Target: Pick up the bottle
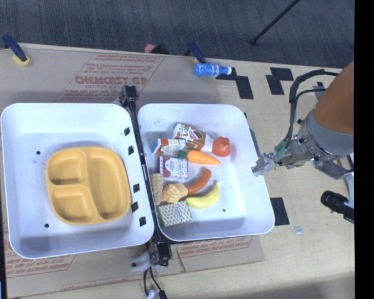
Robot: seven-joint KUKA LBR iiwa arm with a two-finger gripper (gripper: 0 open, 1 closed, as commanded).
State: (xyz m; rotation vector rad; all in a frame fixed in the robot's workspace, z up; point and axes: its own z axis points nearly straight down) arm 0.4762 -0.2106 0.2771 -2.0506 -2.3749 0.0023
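Bench (311,254): tan board top, one grey arm (336,120) with an orange band entering from the view's right.

Bins: two, white, shallow, side by side. Left bin (19,185) holds one yellow compartment tray (87,184) with three wells. Right bin (252,192) holds a cluster of toy food: one banana (206,197), one sausage (199,179), one carrot (203,158), one tomato (221,146), one cracker or biscuit piece (172,192), and about four small printed cartons or packets (190,136), some overlapping, so that count is approximate.

Bottle (207,70): one. Small, blue, lying on its side on the bare bench outside both bins, just beyond the far rim of the right bin, near a blue clamp. Long axis runs roughly left-right in the view, the lighter neck end pointing right.

Gripper (262,166): one, hanging over the bench just off the right bin's right rim, near the level of the food cluster. Nothing shows between its tips. Whether it stands wide or narrow cannot be told; too small and blurred.

Key relation: the bottle lies well apart from the gripper, away toward the far edge of the bench and to the view's left, diagonally past the right bin's far right corner. Judged need: travel up-view and leftward, then closing across the bottle's short width, i.e. crosswise to its left-right axis.
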